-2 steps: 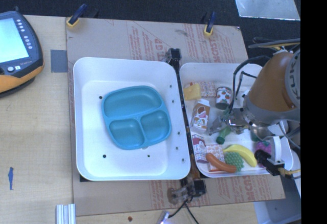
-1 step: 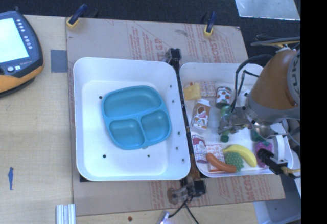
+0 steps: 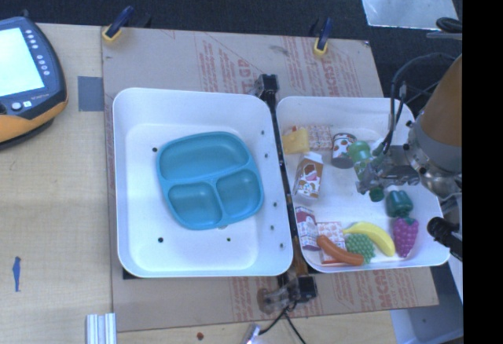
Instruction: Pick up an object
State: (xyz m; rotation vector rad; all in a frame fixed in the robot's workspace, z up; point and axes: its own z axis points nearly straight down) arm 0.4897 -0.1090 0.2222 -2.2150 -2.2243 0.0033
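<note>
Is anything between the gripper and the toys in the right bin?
Nothing visible. The gripper is already low inside the right bin, right at a green toy, with the can and green pepper crowded close beside it.

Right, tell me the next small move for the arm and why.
Probably a short straight descent. The tool hangs low in the right bin, over the green toy beside the small can. No object can be seen between its fingers, so nothing counts as picked up yet.
</note>
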